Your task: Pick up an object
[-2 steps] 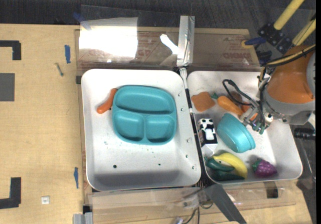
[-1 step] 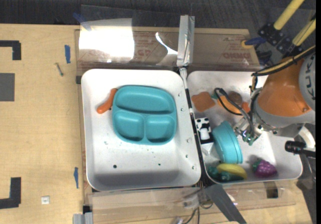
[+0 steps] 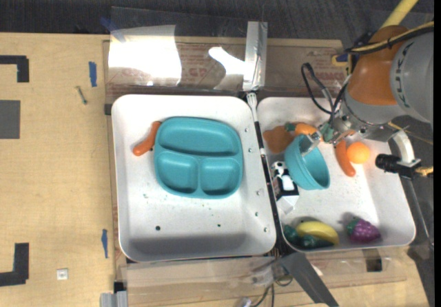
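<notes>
Teal bowl tilted in right bin, claw at its upper rim, grip state unclear. Approach or grasp step, probably. Next: secure rim, lift straight.

I see the divided tray in the left bin. Right of this tray, in the right bin, lie the bowl, banana and grapes.
</notes>
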Tool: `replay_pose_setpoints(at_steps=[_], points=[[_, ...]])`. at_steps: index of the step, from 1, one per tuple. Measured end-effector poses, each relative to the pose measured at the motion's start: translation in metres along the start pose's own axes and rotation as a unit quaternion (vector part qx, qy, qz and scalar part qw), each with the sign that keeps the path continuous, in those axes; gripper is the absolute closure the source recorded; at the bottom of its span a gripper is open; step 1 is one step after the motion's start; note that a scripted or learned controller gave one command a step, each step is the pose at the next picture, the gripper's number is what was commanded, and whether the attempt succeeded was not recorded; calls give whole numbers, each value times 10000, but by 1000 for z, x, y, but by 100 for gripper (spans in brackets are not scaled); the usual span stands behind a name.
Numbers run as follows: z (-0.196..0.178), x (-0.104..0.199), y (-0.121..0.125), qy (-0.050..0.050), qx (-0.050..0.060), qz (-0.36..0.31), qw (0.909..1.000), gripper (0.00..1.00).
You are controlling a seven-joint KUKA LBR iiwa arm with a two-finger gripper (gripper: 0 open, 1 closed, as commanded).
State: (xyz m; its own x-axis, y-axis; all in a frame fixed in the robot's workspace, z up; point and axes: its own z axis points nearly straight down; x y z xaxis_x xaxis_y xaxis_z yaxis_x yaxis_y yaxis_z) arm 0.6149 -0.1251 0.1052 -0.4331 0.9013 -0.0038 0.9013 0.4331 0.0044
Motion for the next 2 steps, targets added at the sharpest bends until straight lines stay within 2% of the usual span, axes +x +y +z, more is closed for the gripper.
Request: replay_pose_setpoints(at_steps=[1, 2], points=[[16, -9, -46, -7, -10, -1082, 9941, 0], [14, 27, -17, -41, -26, -785, 9969, 0]])
